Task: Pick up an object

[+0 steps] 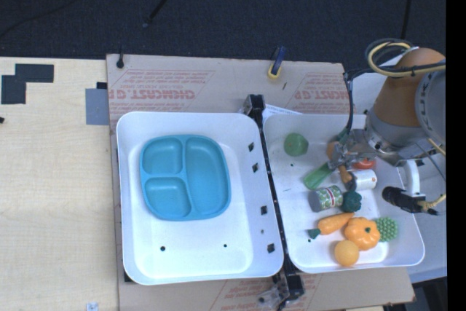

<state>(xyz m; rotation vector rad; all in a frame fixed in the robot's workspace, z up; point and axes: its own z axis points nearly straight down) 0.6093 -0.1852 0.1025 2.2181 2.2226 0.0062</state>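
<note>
My gripper (345, 154) hangs low over the right bin (280, 189), just above a heap of toy food. Directly under and beside it lie a green oblong piece (317, 176), a white and red tube (363, 179) and a small orange piece (362, 164). A green ball (295, 144) rests apart to the gripper's left. Nearer the front are a small can (328, 197), a dark green broccoli-like piece (352, 202), a carrot (334, 223), an orange pepper (362, 231), a yellow-orange fruit (346, 253) and a green bumpy piece (388, 229).
The left bin (131, 229) holds a blue divided plate (184, 177). A black clip ridge (263, 178) joins the two bins. The arm's orange band (408, 91) and cables stand over the right bin's far right corner. A blue and yellow clamp (276, 63) sits at the cardboard's back edge.
</note>
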